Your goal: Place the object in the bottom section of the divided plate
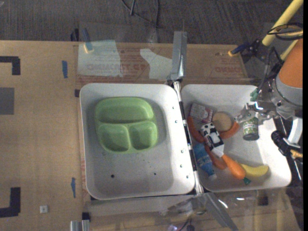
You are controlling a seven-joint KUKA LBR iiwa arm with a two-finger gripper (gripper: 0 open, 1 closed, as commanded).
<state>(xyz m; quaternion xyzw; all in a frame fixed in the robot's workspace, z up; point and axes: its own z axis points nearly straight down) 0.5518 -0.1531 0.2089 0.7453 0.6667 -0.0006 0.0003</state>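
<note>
Where arm intrudes, gripper [251,113] half-hidden.

A brown bench [38,143] bears two white bins [91,177] side by side.

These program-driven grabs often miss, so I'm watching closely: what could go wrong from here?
1. The gripper is at a small can by the right bin's wall; the grasp may slip.
2. The green plate has two small sections side by side, so the drop may land in the wrong one.
3. The carrot and banana crowd nearby.
</note>
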